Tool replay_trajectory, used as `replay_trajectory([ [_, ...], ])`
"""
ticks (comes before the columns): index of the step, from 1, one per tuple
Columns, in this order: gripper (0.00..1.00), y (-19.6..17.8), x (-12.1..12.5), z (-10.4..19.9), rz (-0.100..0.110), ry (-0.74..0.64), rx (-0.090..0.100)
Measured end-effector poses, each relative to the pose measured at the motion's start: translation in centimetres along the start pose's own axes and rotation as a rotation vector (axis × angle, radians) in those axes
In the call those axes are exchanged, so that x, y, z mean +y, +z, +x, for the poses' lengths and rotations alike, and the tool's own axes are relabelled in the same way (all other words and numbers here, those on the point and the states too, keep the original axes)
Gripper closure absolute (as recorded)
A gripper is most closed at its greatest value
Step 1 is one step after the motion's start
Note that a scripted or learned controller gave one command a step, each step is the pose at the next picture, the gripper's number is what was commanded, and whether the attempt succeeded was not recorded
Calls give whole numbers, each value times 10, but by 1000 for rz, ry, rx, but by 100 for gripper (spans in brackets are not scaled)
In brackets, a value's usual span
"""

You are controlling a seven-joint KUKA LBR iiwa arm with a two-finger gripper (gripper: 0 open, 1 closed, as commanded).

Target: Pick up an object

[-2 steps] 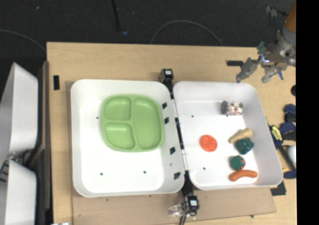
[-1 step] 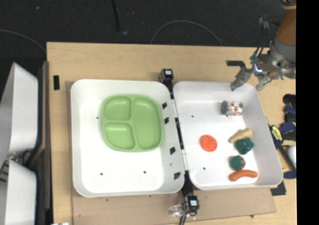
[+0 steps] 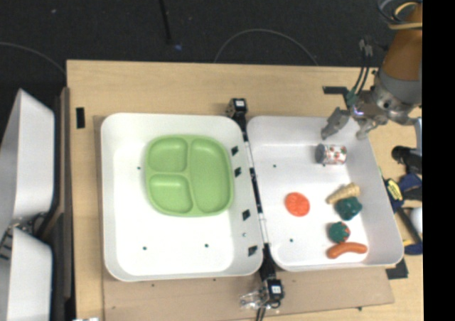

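Two white bins side by side on the wooden bench (image 3: pixel 178 78), mid-frame

Left bin (image 3: pixel 124 241): one light green divided plate (image 3: pixel 189 175), three compartments, sitting in the upper middle of the bin. Nothing visible in the compartments. Rest of that bin floor is bare white with a few small dark dots

Right bin (image 3: pixel 284 138): all the loose objects are here, mostly along its right side
- small grey/white object with red marks (image 3: pixel 332 154), upper right of the bin, just below the gripper
- orange-red round piece (image 3: pixel 298 204), centre of the bin, apart from the others
- tan cone-like piece (image 3: pixel 343 192), right of the round one, touching or nearly touching the teal lump (image 3: pixel 349 208) just below it
- green and red lump (image 3: pixel 338 231) below that
- orange sausage-shaped piece (image 3: pixel 347 248) lowest, near the bin's lower right corner

Arm comes in from upper right of frame, orange band visible above the wrist. Gripper (image 3: pixel 351 124) sits over the upper right corner of the right bin, fingers spread apart, nothing between them. Left finger (image 3: pixel 334 124) points down toward the grey/white object but a gap shows between them, so not touching as far as I can tell

Black clips along the seam between the bins, top and bottom. Blue and yellow items (image 3: pixel 407 192) on the bench at the right edge, too cut off to identify
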State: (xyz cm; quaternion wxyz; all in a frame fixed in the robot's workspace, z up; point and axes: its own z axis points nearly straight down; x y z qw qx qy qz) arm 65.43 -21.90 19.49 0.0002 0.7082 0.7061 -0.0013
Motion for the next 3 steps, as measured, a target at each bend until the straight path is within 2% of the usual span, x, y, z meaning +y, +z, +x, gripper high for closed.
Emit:
replay_trajectory([
  [1,0,59,7,-1,-4,-7,-2],
  [2,100,44,8,-2,-9,-7,-5],
  [3,100,-18,4,-9,-9,-3,0],
])
